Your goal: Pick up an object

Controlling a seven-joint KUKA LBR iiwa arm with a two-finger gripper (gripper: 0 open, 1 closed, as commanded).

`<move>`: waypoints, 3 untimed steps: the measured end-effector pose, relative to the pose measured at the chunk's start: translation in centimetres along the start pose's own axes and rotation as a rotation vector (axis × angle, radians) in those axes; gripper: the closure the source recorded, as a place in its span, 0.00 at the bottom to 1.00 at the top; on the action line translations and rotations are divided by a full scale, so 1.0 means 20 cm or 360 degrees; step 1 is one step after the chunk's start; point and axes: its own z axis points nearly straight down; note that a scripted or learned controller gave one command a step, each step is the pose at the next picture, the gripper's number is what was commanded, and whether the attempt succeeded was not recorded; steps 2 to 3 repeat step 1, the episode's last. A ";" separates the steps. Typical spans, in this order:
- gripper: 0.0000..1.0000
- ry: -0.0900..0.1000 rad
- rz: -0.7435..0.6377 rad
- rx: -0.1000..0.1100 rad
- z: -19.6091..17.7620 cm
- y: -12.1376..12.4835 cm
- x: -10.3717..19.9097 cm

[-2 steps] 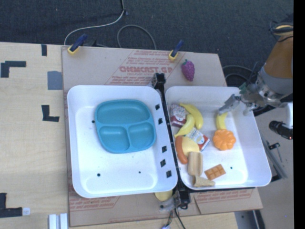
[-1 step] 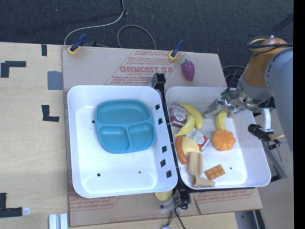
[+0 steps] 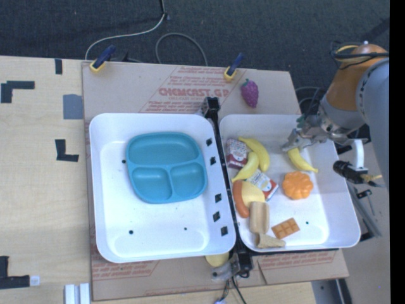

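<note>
bench: cardboard sheet (image 3: 183,90) under two white bins (image 3: 107,233) | floor: dark carpet (image 3: 266,18) | tool (image 3: 297,141): state unclear

A pale wooden worktop (image 3: 38,189) carries a clamped cardboard sheet (image 3: 183,90), with dark carpet (image 3: 253,18) and a white cable (image 3: 136,33) beyond it.

Red "CHEMCAST GP" print on cardboard sheet (image 3: 183,87)

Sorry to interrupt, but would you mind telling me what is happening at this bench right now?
The gripper is down in the right bin, at the upper end of a small banana, among other toy foods such as an orange pumpkin. Nothing looks lifted yet. The left bin contains a blue divided plate, and purple grapes lie outside on the cardboard.
</note>
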 end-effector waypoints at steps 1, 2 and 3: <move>1.00 0.0015 -0.0002 0.0012 -0.55 -0.23 0.46; 1.00 0.0015 -0.0002 0.0012 -0.55 -0.23 0.46; 1.00 0.0015 -0.0002 0.0012 -0.55 -0.23 0.46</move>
